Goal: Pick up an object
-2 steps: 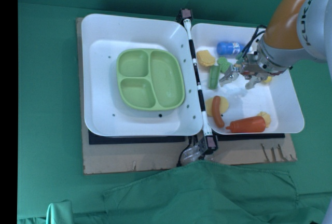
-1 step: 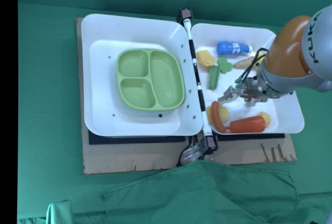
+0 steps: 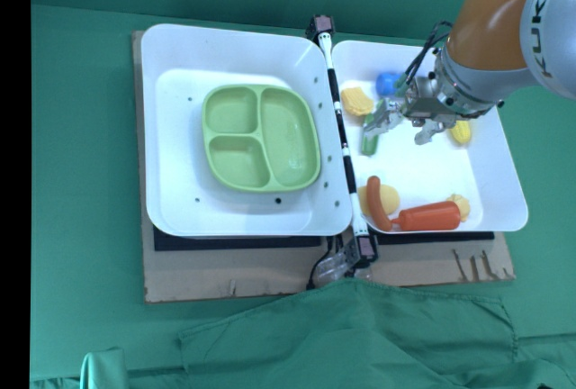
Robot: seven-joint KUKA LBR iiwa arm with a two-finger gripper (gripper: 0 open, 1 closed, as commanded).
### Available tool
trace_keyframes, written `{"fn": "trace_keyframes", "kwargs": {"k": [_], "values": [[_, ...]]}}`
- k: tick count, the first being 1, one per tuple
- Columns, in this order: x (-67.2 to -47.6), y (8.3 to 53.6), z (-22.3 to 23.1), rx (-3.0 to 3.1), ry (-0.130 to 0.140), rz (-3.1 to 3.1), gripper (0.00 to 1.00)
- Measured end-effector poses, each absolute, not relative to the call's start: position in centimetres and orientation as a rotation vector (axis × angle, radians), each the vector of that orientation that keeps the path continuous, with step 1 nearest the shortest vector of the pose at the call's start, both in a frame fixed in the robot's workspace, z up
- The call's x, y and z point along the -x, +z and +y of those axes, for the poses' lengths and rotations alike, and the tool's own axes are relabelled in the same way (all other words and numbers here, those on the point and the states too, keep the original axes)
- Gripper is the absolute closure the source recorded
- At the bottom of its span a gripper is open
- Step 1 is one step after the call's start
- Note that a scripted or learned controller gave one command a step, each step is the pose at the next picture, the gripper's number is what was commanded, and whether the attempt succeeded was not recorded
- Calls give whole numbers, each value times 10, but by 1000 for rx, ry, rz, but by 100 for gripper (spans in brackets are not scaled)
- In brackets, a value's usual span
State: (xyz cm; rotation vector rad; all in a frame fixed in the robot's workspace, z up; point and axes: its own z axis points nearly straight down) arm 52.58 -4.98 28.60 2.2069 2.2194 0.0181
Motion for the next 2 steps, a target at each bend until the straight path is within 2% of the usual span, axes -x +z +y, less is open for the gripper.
{"fn": "trace_keyframes", "kwargs": {"k": [1,2], "values": [[-538,245,-97,-2228,-2,2212,0],[-576,224,-182,-2227,-2,2203,0]]}}
